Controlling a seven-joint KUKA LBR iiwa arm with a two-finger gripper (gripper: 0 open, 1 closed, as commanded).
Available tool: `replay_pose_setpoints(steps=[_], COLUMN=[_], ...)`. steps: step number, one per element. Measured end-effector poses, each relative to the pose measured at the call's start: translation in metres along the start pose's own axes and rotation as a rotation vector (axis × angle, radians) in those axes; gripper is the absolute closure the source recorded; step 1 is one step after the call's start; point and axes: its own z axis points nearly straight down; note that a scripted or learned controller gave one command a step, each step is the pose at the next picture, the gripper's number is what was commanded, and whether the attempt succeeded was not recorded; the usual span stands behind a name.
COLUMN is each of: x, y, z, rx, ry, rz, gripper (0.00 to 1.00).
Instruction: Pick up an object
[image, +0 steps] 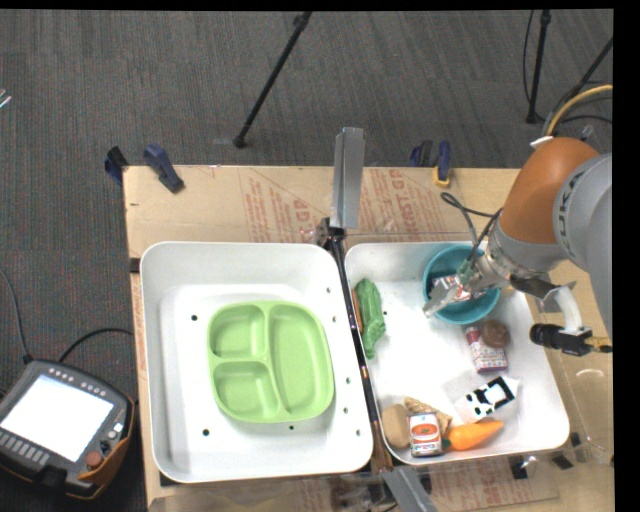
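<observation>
The right bin (420, 262) holds several small objects. A teal bowl (446, 270) sits at its back. My gripper (451, 294) hangs low over the bowl's front rim, at the end of the grey arm with the orange band (548, 185). A green cucumber (370, 315) lies along the bin's left wall. Just right of the gripper are a pink bottle (488, 352) and a brown round piece (495, 332). Near the front lie a black-and-white carton (487, 397), an orange carrot (475, 434), a red-labelled can (425, 435) and a tan lump (397, 423).
The left bin (170, 300) holds a green divided plate (270, 362). A grey upright post (347, 185) stands behind the seam between the bins. A tablet-like pendant (55, 415) lies on the floor at the left.
</observation>
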Motion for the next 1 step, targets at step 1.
replay_pose_setpoints(steps=[1], x=[0.0286], y=[0.0191], z=[0.0061], rx=[-0.002], ry=[-0.005], rz=[-0.006], gripper=[0.00])
